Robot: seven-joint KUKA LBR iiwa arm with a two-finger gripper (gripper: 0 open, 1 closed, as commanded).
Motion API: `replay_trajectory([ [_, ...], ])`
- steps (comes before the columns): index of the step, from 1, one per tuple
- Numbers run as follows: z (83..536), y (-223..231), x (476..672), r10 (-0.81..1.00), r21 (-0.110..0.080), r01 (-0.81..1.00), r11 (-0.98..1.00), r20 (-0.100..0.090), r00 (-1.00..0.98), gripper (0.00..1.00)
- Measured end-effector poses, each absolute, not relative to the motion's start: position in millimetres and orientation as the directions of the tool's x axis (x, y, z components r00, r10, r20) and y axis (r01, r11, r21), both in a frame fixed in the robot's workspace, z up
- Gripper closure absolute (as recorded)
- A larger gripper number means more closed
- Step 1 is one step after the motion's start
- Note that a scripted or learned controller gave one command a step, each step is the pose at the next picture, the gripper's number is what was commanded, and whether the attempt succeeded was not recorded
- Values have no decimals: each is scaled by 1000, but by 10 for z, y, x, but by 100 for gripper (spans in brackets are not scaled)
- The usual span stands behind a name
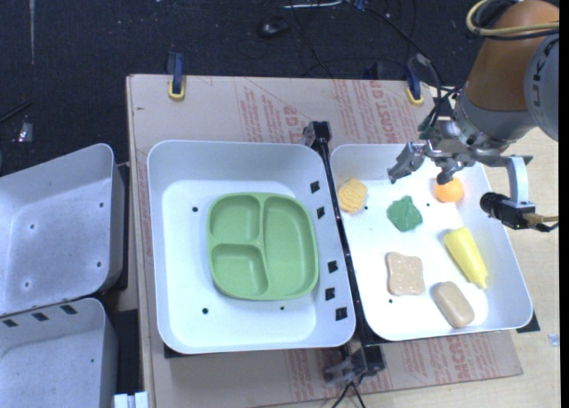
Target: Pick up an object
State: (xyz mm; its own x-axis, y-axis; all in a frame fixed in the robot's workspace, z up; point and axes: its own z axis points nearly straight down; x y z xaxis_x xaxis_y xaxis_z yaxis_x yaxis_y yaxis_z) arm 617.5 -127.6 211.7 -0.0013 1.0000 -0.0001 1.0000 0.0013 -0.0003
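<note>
The right bin holds several toy foods: a yellow ridged round piece, a green leafy piece, a small orange ball, a yellow wedge, a tan toast slice and a beige oval. My gripper hangs over the bin's far edge, just above and left of the orange ball. Its fingers are spread open with nothing between them.
The left bin holds a green divided tray. A black divider runs between the bins. Spare white bins sit off the bench to the left. Blue clamps grip the bench's far edge, with cables beyond.
</note>
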Motion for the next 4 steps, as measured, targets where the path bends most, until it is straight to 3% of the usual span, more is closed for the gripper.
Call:
replay_trajectory([
  [2,970,-1186,6157,1000,-5,1000,0,0,0,0],
  [3,1111,-1189,6178,1000,2,1000,0,-1,0,100],
  [4,1583,-1160,6271,1000,6,1000,3,-1,-3,100],
])
